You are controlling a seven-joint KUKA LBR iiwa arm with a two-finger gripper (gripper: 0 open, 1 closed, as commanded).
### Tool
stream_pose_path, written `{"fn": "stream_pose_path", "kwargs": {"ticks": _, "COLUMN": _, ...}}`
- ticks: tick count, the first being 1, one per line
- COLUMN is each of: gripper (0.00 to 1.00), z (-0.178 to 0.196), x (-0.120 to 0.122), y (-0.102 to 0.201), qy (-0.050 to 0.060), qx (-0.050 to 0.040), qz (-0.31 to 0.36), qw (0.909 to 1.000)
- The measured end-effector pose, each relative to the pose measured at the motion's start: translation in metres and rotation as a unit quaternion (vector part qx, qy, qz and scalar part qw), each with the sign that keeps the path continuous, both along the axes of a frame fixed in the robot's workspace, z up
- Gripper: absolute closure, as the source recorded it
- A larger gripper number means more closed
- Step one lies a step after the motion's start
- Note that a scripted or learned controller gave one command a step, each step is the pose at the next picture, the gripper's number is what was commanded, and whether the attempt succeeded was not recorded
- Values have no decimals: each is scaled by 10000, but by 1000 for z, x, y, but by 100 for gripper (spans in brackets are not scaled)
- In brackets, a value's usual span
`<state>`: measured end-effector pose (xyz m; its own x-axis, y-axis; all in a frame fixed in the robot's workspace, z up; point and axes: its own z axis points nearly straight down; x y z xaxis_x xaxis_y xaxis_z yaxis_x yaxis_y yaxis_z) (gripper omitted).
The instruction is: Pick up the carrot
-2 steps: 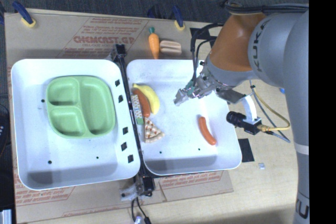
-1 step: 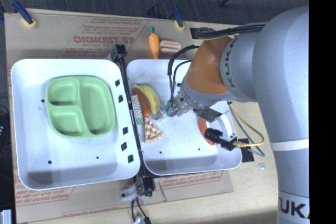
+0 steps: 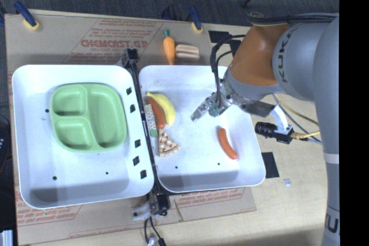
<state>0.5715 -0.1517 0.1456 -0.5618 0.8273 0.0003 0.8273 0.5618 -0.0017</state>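
Observation:
The carrot (image 3: pixel 168 49), orange with a green top, lies on the cardboard just behind the back rim of the right bin (image 3: pixel 248 165), outside both bins. My gripper (image 3: pixel 206 112) hangs over the middle of the right bin, well in front of and to the right of the carrot. Its fingers stand apart and open, with nothing between them. The grey arm with its orange band (image 3: pixel 259 57) reaches in from the right.
A tan wooden block (image 3: pixel 187 52) sits right beside the carrot. The right bin holds a banana (image 3: pixel 165 105), a sausage in a bun (image 3: pixel 155 114), a pizza slice (image 3: pixel 166 144) and a red sausage (image 3: pixel 227 143). A green divided plate (image 3: pixel 89 116) lies in the left bin.

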Motion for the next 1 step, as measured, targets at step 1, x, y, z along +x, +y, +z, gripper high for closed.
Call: {"fn": "stream_pose_path", "kwargs": {"ticks": 1, "gripper": 100, "z": -33, "x": -8, "y": 44, "qy": 13, "qx": 6, "qz": -111, "qw": 9999}}
